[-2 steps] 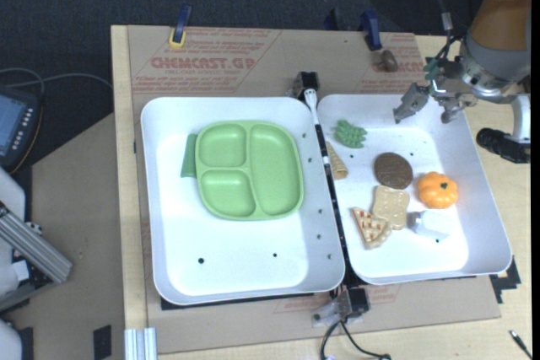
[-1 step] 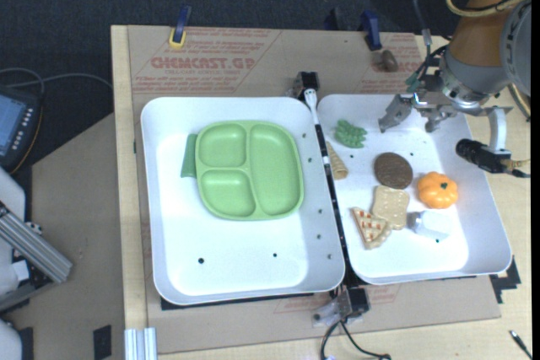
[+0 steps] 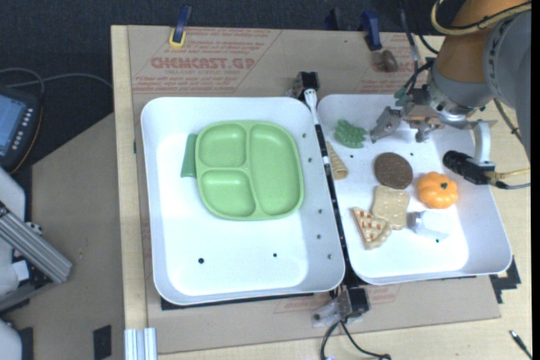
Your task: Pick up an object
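You're looking at a cardboard-topped tabletop [image 3: 253,51] carrying two white bins side by side. The left bin [image 3: 169,206] has a green divided tray [image 3: 250,169] sitting in it, biggest thing around, stiff plastic, probably too wide and flat for a two-finger grab. The right bin [image 3: 481,240] is where all the small stuff lives, so that's where your pick is.

The end effector [image 3: 403,119] hangs over the far part of the right bin, just right of the green leafy toy [image 3: 348,133]. Nothing sits between its fingers, and honestly you can't tell from this angle how wide they're set.

Going down in size: the orange pumpkin [image 3: 438,190] near the right side looks round and smooth, so it could roll or squirt out, take it across the middle. The brown round cookie [image 3: 393,169] lies flat, so it's tough to get under. The pale cracker [image 3: 390,206] touches the waffle-patterned wedge [image 3: 369,227], so those crowd each other. The little cone [image 3: 337,164] hugs the left wall.

The leafy piece looks light and maybe rubbery, plus it's closest. I'd pinch it across its narrow width.
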Robot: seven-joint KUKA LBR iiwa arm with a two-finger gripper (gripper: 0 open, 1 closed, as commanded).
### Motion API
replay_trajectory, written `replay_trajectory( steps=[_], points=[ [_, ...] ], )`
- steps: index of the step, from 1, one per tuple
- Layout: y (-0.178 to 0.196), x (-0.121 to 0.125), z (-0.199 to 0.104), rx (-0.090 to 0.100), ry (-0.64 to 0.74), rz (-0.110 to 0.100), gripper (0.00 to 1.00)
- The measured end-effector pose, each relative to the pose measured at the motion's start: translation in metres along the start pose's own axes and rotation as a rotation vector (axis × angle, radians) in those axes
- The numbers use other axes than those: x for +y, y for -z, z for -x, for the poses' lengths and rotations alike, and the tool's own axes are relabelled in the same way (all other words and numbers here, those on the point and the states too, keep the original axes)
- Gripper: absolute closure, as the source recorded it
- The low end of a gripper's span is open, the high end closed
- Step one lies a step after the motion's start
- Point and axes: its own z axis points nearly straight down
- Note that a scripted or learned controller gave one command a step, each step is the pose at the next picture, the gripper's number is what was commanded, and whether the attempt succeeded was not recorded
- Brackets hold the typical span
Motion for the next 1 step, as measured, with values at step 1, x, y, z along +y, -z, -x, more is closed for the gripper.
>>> replay_trajectory(
  steps=[1],
  points=[
    [-0.0223,-0.0001,-0.001,0.0,0.0,0.001,0.0]
  ],
)
